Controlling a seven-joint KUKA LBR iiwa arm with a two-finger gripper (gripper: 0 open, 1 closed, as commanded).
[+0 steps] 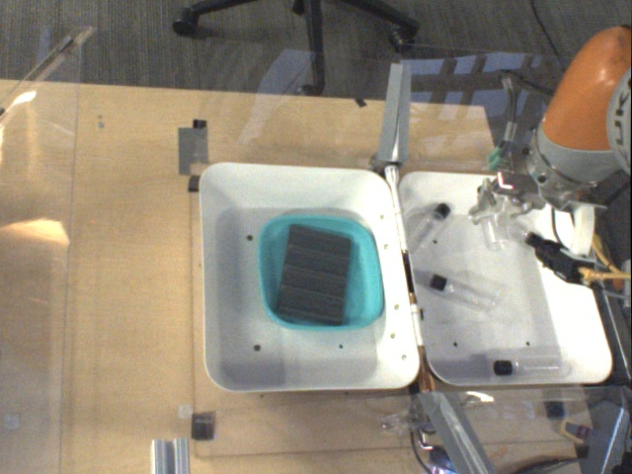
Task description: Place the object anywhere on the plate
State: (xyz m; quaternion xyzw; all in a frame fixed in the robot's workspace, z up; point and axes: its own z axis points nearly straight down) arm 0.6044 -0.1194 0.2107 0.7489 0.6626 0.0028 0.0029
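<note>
A dark grey ribbed block lies flat on the teal plate, well inside its rim. The plate sits in the middle of the left white bin. My gripper hangs over the upper part of the right white bin, far to the right of the plate and apart from the block. The grey arm with its orange band comes in from the upper right.
Small clear pieces with black ends lie in the right bin: one at the upper left, one near the middle, one at the front edge. A metal divider stands behind the bins. Cables trail beside the wrist.
</note>
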